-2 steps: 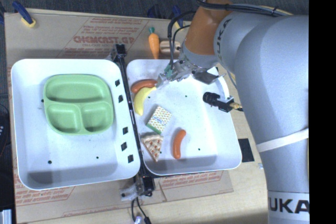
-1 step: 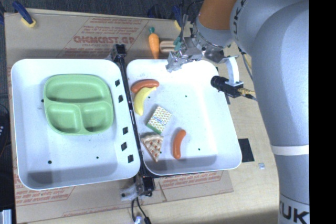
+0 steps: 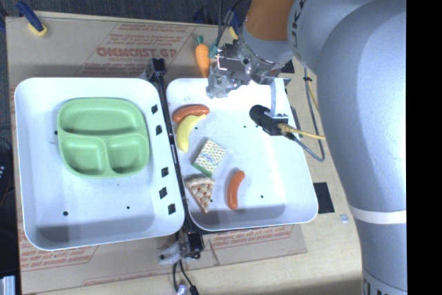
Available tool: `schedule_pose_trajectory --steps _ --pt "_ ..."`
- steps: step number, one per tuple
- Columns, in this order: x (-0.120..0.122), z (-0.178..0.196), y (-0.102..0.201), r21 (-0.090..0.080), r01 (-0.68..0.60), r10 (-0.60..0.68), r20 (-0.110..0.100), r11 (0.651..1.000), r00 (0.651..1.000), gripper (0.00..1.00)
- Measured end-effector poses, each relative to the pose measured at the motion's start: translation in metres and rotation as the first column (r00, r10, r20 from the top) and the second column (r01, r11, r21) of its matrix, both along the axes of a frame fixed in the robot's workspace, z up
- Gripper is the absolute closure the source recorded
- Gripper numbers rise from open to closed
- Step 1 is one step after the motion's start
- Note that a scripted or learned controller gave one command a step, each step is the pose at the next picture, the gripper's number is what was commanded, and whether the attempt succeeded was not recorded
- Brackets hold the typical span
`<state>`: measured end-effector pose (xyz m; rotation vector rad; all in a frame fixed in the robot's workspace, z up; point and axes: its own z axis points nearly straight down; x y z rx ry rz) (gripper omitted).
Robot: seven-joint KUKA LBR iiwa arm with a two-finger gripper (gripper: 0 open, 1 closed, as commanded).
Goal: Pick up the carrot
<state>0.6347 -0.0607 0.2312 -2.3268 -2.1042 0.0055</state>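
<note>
**A:** Where is the carrot?

**B:** Outside both bins. It lies on the cardboard-covered tabletop, just past the far rim of the right bin, at about 11 o'clock of that bin. Its green top points to 12 o'clock and its orange tip is close to the rim. I cannot tell whether the tip touches it.

**A:** And the hand?

**B:** It hangs over the right bin's 11 o'clock corner, just beside the carrot, which sits at 11 o'clock from it. I cannot tell how far open the hand is, or whether it has hold of anything. The carrot looks to lie beside it rather than in it.

**A:** What lies inside the right bin?

**B:** A sausage sits at 7 o'clock from the hand, with a banana touching it just below. Towards 6 o'clock comes a wrapped packet, then a tan wedge near the front rim. A second sausage stands at 3 o'clock of that wedge, apart from it.

**A:** The left bin?

**B:** It holds a green divided plate, set towards 12 o'clock of the bin's middle.
</note>
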Motion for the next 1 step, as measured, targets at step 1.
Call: schedule_pose_trajectory --steps 1 --pt "0.0064 0.0062 0.0623 -0.001 0.101 -0.101 0.002 0.995 0.995 1.00"
